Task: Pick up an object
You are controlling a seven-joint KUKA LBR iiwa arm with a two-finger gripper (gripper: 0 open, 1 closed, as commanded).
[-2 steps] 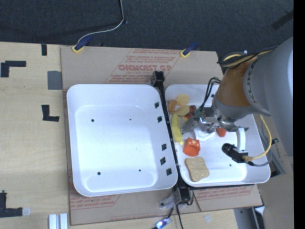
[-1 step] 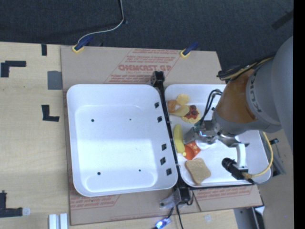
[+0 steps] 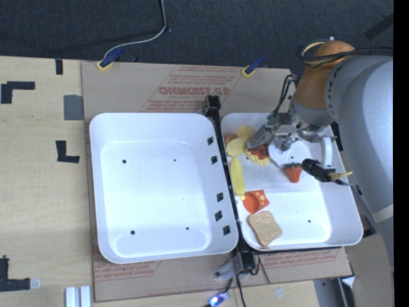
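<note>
White bins, two of them, side by side on a sheet of cardboard (image 3: pixel 185 88) with red print; the left bin (image 3: pixel 102 133) takes up the middle of the frame and the right bin (image 3: pixel 310 213) sits touching it on the right; all the loose stuff is in the right bin.

Grey arm (image 3: pixel 367 120) comes in from the right edge, with its orange band (image 3: pixel 316 85) in the upper right; the gripper (image 3: pixel 259 141) is low over the upper left part of the right bin, right above a red and yellow lump (image 3: pixel 259 155); honestly can't tell how far it's open or whether it has hold of anything, it's too small and muddled there.

Just left of the gripper, by the bin's left wall, there's a pale yellow piece (image 3: pixel 238 144); below that a long yellow piece (image 3: pixel 237 176) lies along the same wall; a red chunk (image 3: pixel 255 201) sits beside its lower end, and a bread slice (image 3: pixel 264 228) is near the bin's lower left corner; a small red-orange thing (image 3: pixel 293 172) sits on its own to the lower right of the gripper.

Thin white cable (image 3: pixel 160 18) curls over the dark cloth (image 3: pixel 255 11) along the top.
</note>
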